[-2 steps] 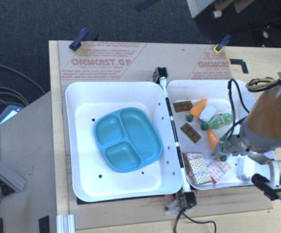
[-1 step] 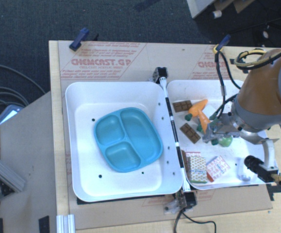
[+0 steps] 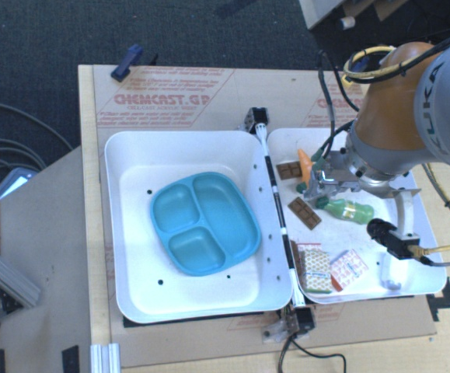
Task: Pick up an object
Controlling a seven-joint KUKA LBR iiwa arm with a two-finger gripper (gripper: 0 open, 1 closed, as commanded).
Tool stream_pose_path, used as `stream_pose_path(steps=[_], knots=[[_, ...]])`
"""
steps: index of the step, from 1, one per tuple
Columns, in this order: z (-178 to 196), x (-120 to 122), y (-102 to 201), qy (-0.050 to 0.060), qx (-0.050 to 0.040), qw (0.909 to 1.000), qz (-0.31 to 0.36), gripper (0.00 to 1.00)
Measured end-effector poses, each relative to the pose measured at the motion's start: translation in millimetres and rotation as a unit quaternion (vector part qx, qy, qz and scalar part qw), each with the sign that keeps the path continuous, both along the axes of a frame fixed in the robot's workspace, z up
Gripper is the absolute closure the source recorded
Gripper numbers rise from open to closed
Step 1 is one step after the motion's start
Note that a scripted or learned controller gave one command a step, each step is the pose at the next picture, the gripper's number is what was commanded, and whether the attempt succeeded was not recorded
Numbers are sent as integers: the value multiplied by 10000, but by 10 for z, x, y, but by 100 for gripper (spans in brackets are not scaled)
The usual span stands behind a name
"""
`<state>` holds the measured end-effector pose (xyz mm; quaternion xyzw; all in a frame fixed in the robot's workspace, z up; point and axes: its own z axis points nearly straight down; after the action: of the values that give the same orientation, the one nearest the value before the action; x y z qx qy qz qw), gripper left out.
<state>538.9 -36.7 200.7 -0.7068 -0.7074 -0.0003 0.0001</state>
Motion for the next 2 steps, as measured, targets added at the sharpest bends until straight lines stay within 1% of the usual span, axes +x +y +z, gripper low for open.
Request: stream_pose_path(steps=[1,2], knots=[[-164,79,318,17,3,10000,-1,100],[-101,317,746,4,0,10000,3,100]])
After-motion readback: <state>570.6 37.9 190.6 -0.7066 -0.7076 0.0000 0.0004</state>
